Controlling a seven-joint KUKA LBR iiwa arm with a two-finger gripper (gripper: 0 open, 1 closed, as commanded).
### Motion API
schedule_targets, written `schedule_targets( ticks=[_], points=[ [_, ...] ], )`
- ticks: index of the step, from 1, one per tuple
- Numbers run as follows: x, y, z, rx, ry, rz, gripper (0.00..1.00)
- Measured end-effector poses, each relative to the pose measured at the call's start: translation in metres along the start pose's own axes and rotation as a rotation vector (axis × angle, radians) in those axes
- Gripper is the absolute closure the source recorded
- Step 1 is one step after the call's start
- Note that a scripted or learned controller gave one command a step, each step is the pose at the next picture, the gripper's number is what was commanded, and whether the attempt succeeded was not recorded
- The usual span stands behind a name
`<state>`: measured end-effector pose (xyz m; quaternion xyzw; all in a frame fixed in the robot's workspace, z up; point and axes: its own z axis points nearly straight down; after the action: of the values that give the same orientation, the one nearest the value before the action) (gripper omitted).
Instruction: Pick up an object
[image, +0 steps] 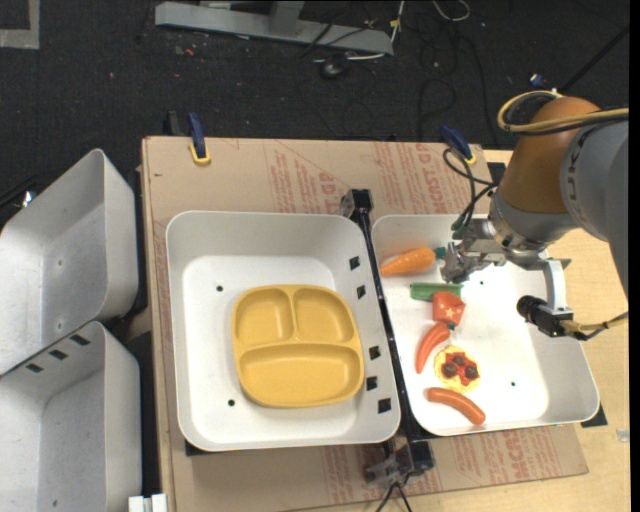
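Note:
The right bin (560, 395) holds toy food: an orange carrot (408, 262) at its upper left, a green pepper piece (434, 291), a red piece (448, 309), a red chilli (430, 346), a small pizza slice with dark dots (459, 369) and a red sausage (456, 404) near the front. My gripper (457, 262) hangs over the bin's upper part, just right of the carrot's tip and above the green piece. The wrist hides the fingers, and nothing shows between them.
The left bin (190, 300) holds a yellow divided tray (297, 345). A black divider (375, 300) runs between the bins. Two empty white bins (60, 300) lie off the bench at the left. Cables trail from the arm (565, 170) at the right.

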<state>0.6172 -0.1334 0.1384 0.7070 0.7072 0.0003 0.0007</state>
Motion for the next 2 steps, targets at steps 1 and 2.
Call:
schedule_targets(
  ticks=[1, 2],
  points=[
    [-0.0036, 0.0009, -0.0637, -0.006, -0.001, -0.001, 1.0],
    [-0.0037, 0.0015, -0.0711, -0.001, 0.0, -0.002, 1.0]
  ],
)
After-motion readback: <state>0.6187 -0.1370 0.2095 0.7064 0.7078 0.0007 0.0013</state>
